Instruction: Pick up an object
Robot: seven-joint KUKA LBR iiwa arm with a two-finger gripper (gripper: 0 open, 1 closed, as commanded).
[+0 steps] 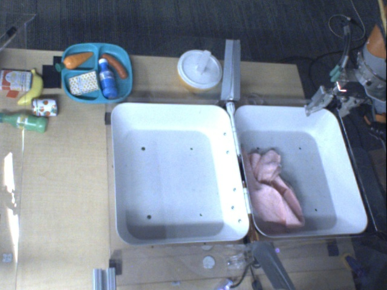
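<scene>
A pink cloth (273,188) lies crumpled in the right bin (338,139), its long axis running from the bin's middle toward the near right corner. One cloth, two white bins; the left bin (169,132) sits alongside. The gripper (331,96) hovers over the right bin's far corner; whether it is clenched, I cannot tell.

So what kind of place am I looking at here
Most likely a robotics lab bench set up for grasping trials: two white bins sit side by side, a pink cloth lies in the right one, and a robot gripper hangs at that bin's far right corner.
</scene>
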